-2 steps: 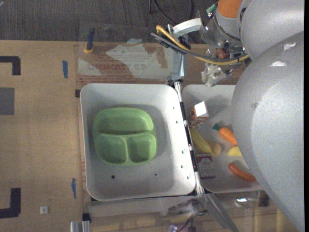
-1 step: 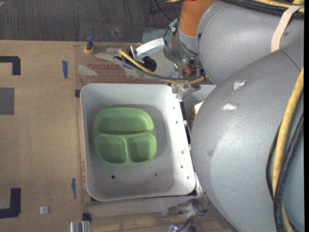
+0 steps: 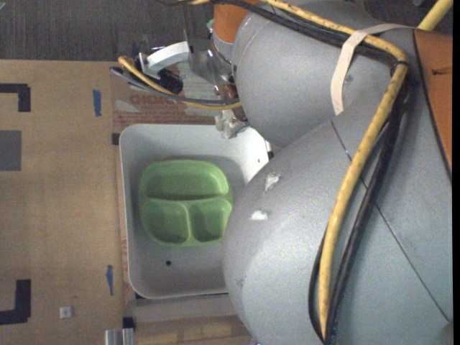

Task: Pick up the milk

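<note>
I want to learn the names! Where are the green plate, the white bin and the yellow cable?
green plate point(image 3: 185, 212), camera view, middle divider.
white bin point(image 3: 147, 149), camera view, bare floor.
yellow cable point(image 3: 345, 192), camera view, mid length along the arm.

We could read only one printed thing: red lettering on a cardboard strip point(image 3: 154, 106) at about eleven o'clock, just beyond the white bin point(image 3: 133, 192). It seemed to begin "CH", yet the rest was too blurred, and partly hidden by cables point(image 3: 154, 77), to make out.
</note>
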{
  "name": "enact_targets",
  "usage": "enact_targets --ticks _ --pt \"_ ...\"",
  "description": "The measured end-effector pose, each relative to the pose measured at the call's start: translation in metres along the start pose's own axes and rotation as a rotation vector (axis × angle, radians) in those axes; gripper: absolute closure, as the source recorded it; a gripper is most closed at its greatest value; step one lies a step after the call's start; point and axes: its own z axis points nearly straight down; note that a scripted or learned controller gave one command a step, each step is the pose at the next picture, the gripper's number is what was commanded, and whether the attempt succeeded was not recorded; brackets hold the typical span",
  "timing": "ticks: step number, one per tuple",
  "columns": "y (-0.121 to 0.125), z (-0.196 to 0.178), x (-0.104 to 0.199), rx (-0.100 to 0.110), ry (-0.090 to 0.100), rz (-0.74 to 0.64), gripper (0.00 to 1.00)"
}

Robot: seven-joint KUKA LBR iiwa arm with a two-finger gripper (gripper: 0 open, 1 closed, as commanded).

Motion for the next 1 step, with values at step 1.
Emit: enact_targets --ticks 1 --pt "-0.0115 0.0001 0.0215 0.0 0.001 0.04 1.0"
